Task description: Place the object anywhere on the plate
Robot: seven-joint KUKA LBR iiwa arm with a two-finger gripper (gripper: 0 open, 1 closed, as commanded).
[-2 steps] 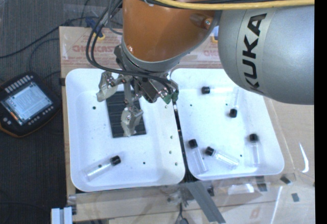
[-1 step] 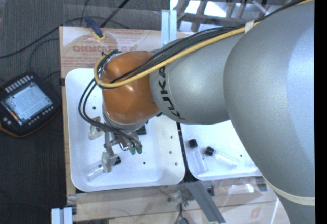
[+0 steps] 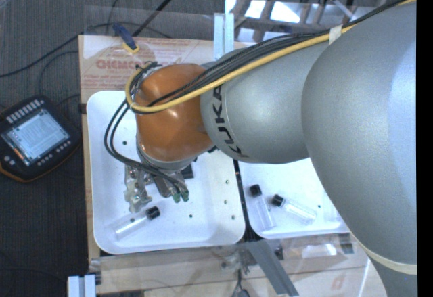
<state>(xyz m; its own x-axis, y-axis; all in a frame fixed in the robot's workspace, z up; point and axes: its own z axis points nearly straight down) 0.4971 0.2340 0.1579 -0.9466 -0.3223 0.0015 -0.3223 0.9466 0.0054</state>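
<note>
Gripper [image 3: 139,197] hovers low in the left bin [image 3: 101,153], just above a clear black-capped vial [image 3: 135,221]; its opening I cannot tell. Light, slick and rollable, likely — best pinched across mid-barrel.

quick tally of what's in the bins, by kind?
Clear vials with black caps: 3, one in the left bin, two in the right bin
White bins: 2, left, right
Total: 5
</note>
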